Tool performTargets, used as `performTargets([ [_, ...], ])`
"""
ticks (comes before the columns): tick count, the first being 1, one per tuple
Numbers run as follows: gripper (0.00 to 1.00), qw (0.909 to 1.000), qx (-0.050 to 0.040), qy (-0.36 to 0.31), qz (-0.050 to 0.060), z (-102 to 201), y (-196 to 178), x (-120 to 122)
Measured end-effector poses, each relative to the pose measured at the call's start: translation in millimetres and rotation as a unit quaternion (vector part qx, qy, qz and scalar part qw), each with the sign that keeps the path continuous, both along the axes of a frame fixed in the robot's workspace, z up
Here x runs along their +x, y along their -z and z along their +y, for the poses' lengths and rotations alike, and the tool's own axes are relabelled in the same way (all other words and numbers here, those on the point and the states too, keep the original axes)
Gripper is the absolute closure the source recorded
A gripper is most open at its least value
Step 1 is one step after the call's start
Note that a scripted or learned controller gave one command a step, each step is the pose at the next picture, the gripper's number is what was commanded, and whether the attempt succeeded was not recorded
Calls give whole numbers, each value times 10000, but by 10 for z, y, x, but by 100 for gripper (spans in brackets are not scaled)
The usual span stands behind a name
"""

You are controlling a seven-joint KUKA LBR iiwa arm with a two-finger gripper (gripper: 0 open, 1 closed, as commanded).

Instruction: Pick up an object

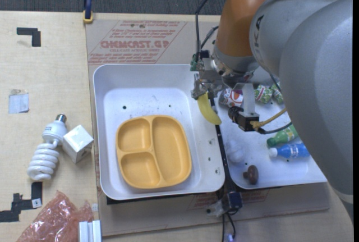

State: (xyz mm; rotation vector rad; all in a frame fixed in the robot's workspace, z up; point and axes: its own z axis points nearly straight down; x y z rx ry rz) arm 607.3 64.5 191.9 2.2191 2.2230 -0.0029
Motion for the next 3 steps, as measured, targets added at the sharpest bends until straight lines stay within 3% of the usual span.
performTargets([
  [1,100,10000,1,-1,2,337,-279,-321],
  [2,100,10000,0,1,0,833,-230,-180],
  [3,100,10000,2,17,5,776,-388,-1055],
])
